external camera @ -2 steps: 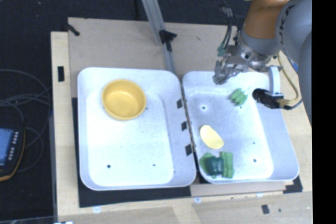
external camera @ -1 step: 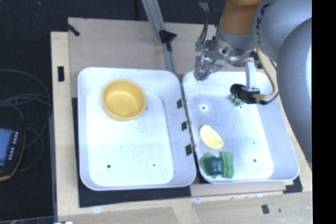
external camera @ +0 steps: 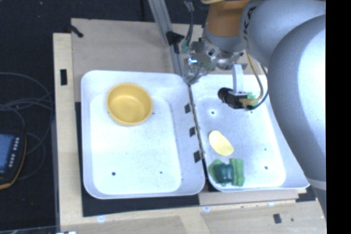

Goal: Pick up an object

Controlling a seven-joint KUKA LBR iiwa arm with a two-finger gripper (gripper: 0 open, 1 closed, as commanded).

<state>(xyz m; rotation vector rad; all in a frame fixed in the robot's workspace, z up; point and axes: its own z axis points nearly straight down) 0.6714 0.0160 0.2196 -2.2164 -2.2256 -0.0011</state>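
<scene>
You're at the approach step: the gripper point(external camera: 193, 71) hangs over the top of the rim between the two bins with nothing visibly in it, and you can't tell how its jaws stand. The nearest things lie well below the jaws in the right bin point(external camera: 274, 156): a pale yellow piece point(external camera: 221, 143) and, just beyond it, a green object point(external camera: 228, 172). The next move, I judge, calls for carrying the jaws down-frame over one of them before descending; the yellow bowl point(external camera: 129, 103) sits to the jaws' left in the left bin point(external camera: 137, 172).

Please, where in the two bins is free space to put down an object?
Left bin: free below and right of the yellow bowl. Right bin: free between the yellow piece and the right wall. Crowded near the green items and the tool.
</scene>
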